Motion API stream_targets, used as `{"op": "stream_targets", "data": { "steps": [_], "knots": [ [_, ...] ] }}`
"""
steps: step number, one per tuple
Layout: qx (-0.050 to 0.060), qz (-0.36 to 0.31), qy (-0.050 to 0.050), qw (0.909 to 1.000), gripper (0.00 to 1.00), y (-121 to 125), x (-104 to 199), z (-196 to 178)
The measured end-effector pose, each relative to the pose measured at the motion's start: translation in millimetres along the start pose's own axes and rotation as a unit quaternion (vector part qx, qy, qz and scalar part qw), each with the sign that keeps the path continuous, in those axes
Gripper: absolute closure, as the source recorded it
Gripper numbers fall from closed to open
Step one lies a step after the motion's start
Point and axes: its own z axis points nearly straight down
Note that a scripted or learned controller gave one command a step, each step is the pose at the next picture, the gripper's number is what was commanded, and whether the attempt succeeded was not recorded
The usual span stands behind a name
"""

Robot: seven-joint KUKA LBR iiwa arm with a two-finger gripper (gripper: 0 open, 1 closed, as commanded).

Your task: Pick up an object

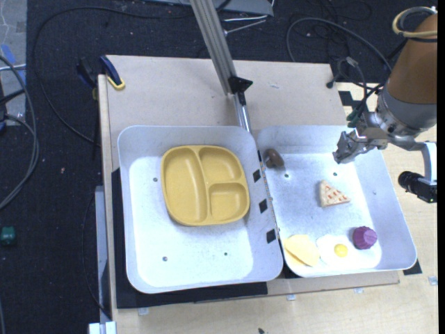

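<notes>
We see the arm (pixel 415 68) coming in from the right, hand (pixel 346 149) hovering over the far right part of the right bin (pixel 396 221). We can't tell its state from this angle; nothing visible in it.

Right bin contents:
- brown lump (pixel 275 159) near the far left corner, well apart from the hand
- toast wedge (pixel 333 194) mid-bin, nearest piece to the hand, but apart from it
- purple piece (pixel 364 238) near the front right corner
- fried egg (pixel 335 249) just beside the purple piece, to its left
- yellow slice (pixel 302 250) at the front left, touching or overlapping the egg's edge; we can't tell which

Left bin (pixel 139 256) holds a yellow divided plate (pixel 205 184), three compartments, lying flat in the far middle part.

Both bins sit side by side on the tabletop (pixel 174 92). A metal pole (pixel 217 40) runs in at a slant from the top to the seam between the bins. Blue-and-yellow clamp (pixel 111 73) at the tabletop's far left corner.
</notes>
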Motion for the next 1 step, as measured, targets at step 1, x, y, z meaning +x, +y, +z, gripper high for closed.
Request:
{"op": "stream_targets", "data": {
  "steps": [1],
  "knots": [
    [0.002, -0.002, 0.001, 1.0, 1.0, -3.9, 45.9, 2.4]
  ]
}}
